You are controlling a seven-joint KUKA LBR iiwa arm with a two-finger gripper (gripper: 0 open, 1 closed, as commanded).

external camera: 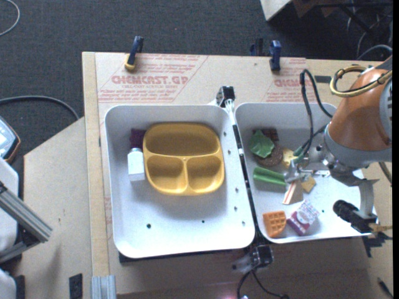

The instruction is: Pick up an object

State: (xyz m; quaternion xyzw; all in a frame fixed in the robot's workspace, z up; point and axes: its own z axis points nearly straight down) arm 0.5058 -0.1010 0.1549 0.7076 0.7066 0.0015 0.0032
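Reaching in from the right, the arm (361,120) has its gripper (298,172) low over the middle of the right bin (324,230), among a tight cluster of small items; whether it is open, closed or gripping anything cannot be told from this angle. The likeliest candidates for pickup sit directly around it: a green stick-shaped piece (269,178) just to its left, a tan slice (292,194) below it, and a dark round piece (270,159) beside it. Risk assessment: the crowding could lead to a grasp on two items at once, or a nudge that pushes one aside, and the thin tan slice may slip out. Count, right bin: one green leafy item (262,144), one green stick, one dark round piece, one tan slice, one orange waffle-like block (274,222), one purple packet (303,218). Left bin (181,232): one yellow divided tray (183,157), one white bottle (136,164), one dark object (137,136) partly hidden behind the tray.
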